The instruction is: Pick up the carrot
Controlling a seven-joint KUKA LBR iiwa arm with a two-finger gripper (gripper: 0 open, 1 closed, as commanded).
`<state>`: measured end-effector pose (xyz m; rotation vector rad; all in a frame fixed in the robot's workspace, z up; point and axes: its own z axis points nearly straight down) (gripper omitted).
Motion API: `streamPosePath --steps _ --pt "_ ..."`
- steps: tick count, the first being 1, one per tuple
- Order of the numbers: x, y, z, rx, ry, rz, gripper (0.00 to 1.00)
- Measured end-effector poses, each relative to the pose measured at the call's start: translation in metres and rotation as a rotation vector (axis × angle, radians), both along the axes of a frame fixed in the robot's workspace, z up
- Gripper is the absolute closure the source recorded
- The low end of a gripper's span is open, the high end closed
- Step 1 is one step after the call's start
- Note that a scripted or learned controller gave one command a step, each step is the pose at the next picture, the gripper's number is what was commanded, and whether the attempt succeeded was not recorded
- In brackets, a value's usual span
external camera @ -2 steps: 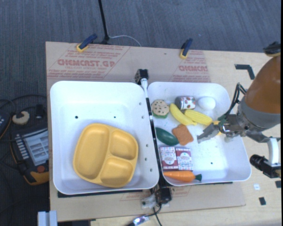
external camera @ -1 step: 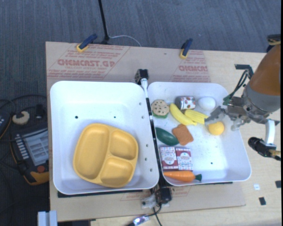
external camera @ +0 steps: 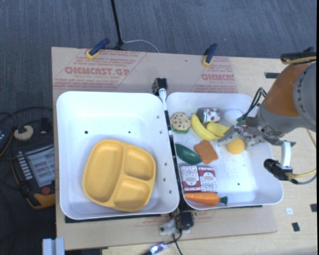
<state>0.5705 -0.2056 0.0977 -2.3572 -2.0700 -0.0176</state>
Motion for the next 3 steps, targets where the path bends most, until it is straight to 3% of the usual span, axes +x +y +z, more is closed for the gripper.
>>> streamPosePath --steps 1,2,3 --pt "-0.002 -0.005 0.008 -0.011 0.002 -0.004 1.0" --pt "0.016 0.08 -0.005 -0.015 -0.013 0.046 1.0" --pt "-0.05 -0.003 -0.005 -0.018 -0.009 -0.072 1.0"
